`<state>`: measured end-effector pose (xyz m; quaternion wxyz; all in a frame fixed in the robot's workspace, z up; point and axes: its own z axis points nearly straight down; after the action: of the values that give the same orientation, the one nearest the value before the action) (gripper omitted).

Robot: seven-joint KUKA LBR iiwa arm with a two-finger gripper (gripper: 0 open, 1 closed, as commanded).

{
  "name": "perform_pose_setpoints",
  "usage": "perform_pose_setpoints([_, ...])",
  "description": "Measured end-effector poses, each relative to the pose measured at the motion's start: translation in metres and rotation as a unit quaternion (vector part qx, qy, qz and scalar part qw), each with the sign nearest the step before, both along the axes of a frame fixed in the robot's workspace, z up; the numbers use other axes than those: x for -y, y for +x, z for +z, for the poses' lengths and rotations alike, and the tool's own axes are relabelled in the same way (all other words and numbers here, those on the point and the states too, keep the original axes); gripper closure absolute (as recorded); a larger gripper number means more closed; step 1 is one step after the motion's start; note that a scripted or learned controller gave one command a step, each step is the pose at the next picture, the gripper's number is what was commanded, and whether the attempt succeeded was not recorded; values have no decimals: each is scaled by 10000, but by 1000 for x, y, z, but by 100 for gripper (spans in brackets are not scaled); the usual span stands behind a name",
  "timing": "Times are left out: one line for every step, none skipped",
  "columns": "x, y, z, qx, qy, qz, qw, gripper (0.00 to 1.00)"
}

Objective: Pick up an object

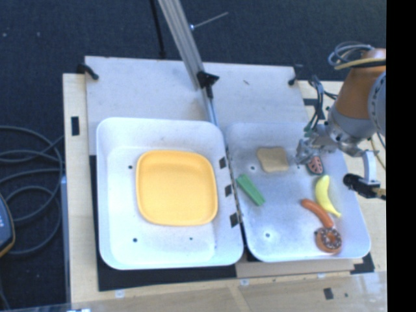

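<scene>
Gripper [307, 149] low in right bin [273, 246], between tan block [272, 159] and small red piece [316, 165]; finger state cannot be told. Risk: closing between them, nudging either aside. Banana [325, 195] lies nearer.

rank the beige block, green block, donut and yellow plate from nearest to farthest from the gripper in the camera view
From the gripper:
1. Beige block, just to its left in the right bin.
2. Green block, further left, by the divider between the bins.
3. Donut, at the right bin's near edge.
4. Yellow plate, in the left bin.
</scene>
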<state>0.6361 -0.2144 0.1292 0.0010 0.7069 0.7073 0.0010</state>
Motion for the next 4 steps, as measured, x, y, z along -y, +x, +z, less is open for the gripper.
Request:
perform_pose_setpoints([-10, 0, 52, 12, -4, 0, 10000, 100])
perform_pose_setpoints([-2, 5, 99, 10, -6, 0, 10000, 100])
perform_pose_setpoints([-2, 6, 144, 10, -5, -2, 10000, 100])
perform_pose_setpoints([-42, -9, 147, -6, -2, 6, 10000, 100])
